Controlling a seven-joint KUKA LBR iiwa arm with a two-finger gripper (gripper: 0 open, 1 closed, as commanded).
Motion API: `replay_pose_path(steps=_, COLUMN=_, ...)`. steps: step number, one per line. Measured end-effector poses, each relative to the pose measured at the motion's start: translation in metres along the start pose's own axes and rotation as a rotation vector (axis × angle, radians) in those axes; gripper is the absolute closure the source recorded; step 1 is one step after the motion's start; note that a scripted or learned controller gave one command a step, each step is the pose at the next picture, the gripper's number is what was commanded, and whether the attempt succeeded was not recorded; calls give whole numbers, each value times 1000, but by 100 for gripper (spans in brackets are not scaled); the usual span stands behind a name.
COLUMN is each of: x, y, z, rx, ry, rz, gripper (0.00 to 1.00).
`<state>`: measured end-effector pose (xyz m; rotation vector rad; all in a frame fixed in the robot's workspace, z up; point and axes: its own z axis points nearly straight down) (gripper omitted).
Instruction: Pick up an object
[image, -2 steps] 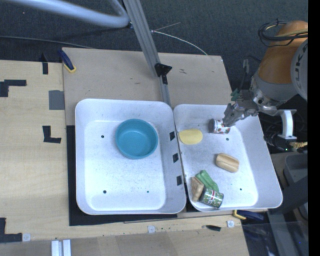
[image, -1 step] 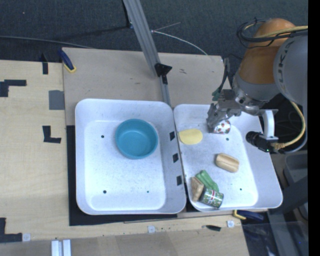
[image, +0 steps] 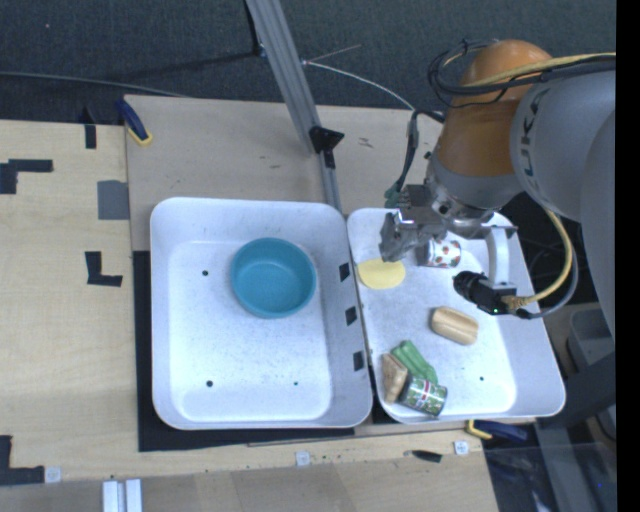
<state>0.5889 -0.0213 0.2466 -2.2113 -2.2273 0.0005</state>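
Two white bins sit side by side: a left bin (image: 180, 300) and a right bin (image: 520, 385). The left bin holds one thing, a blue bowl (image: 273, 277). The right bin holds five things: one yellow disc (image: 381, 274), one tan block (image: 454, 325), one green can (image: 419, 389), one brown piece (image: 393, 377) beside the can, and one small red-and-white object (image: 444, 253), partly hidden by the arm. One arm (image: 520, 110) reaches in, with one gripper (image: 397, 240).

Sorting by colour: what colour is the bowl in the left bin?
Blue bowl, clearest in the camera view.
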Motion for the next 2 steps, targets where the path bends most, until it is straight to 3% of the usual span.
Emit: replay_pose_path(steps=2, x=104, y=-21, z=16, rx=2, ry=-1, rz=0, gripper=100)
